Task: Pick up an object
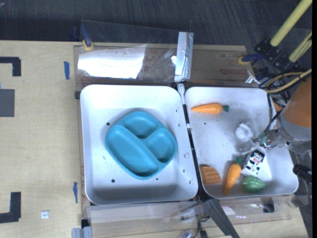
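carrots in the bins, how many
2, both in the right bin. One carrot lies near the far left corner. The second carrot lies at the near edge, between a brown cookie-like piece and a green toy.

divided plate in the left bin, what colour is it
Turquoise blue divided plastic plate, plain and unpatterned, seen best in the camera view.

Blue tray [141, 144] in left bin [94, 133] — carrots [209, 108], toys in right bin [218, 95].
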Controlling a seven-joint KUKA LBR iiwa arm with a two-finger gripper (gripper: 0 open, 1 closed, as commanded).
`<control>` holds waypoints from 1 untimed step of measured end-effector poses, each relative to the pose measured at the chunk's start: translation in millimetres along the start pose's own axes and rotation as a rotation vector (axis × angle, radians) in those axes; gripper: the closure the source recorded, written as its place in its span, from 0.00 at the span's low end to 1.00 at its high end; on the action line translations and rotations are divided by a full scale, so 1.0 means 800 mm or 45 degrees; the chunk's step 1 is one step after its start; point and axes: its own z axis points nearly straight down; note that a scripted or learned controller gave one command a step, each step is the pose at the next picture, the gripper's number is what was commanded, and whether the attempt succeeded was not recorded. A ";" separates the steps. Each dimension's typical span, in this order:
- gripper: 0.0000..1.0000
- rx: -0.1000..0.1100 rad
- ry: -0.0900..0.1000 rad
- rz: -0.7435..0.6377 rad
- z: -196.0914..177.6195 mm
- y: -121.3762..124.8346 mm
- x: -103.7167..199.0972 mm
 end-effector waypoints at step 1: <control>1.00 0.009 0.007 0.103 -0.059 0.117 0.074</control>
